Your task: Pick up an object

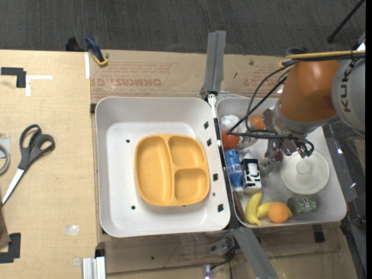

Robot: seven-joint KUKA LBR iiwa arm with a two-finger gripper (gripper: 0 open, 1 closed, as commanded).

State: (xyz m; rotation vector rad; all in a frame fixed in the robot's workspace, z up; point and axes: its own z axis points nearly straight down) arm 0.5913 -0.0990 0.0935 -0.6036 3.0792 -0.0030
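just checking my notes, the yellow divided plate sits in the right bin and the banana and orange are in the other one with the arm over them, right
Not quite: in the camera view the yellow divided plate sits in the left bin, not the right. The banana and orange are in the right bin, with the arm over it.

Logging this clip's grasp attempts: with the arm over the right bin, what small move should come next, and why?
Probably a short, straight descent. The gripper hangs over the right white bin, beside the round white bowl and near the blue plastic bottle, with nothing visibly held. Lowering onto the nearest item seems the sensible next step.
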